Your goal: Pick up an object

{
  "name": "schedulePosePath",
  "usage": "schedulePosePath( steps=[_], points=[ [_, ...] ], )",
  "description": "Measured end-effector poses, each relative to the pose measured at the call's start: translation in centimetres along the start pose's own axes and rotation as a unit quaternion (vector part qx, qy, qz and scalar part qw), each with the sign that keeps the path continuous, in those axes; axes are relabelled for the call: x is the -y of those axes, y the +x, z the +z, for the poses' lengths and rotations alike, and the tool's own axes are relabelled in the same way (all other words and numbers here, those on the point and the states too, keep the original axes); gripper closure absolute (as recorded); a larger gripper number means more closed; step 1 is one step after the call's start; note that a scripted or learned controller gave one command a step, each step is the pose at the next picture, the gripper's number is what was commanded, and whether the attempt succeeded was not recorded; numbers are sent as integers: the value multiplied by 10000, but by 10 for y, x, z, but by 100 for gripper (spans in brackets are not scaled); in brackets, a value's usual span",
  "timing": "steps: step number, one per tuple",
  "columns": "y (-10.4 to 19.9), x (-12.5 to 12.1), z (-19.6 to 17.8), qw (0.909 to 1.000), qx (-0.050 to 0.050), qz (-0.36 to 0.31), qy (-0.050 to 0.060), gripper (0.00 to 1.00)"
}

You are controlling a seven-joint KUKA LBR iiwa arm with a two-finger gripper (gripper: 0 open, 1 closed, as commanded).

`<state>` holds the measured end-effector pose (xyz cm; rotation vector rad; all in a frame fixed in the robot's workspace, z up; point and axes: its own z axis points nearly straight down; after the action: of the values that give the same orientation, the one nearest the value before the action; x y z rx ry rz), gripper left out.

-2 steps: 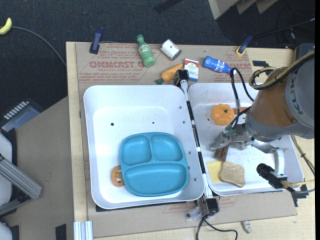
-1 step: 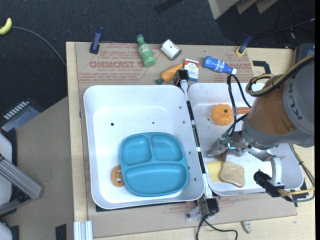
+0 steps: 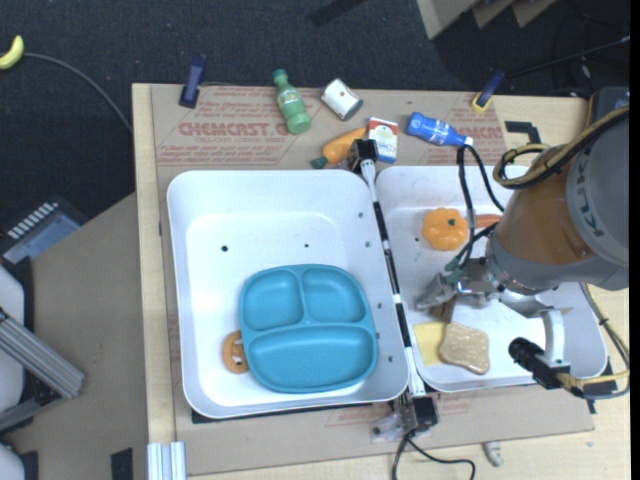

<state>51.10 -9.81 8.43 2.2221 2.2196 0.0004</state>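
The grey two-finger gripper (image 3: 443, 296) hung low in the right white bin (image 3: 590, 338), near its left wall; whether its fingers were apart or together could not be told. Just below it, by the bin's near edge, lay a tan, speckled bread-slice toy (image 3: 466, 348) overlapping a pale yellow flat piece (image 3: 428, 340). The slice looked light, stiff and thin, best pinched across its edges. An orange toy pumpkin (image 3: 444, 228) sat towards the far edge. The left white bin (image 3: 200, 268) held a blue sectioned plastic plate (image 3: 305, 326)
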Motion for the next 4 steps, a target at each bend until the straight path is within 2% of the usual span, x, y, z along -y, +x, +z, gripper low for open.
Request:
schedulePosePath(
  steps=[1, 3, 4],
  points=[
    [-4, 14, 0, 10000, -8, -3, 18, 0],
    [7, 3, 0, 10000, 1, -7, -1, 0],
    [-6, 4, 0, 10000, 4, -3, 0, 0]
  ],
)
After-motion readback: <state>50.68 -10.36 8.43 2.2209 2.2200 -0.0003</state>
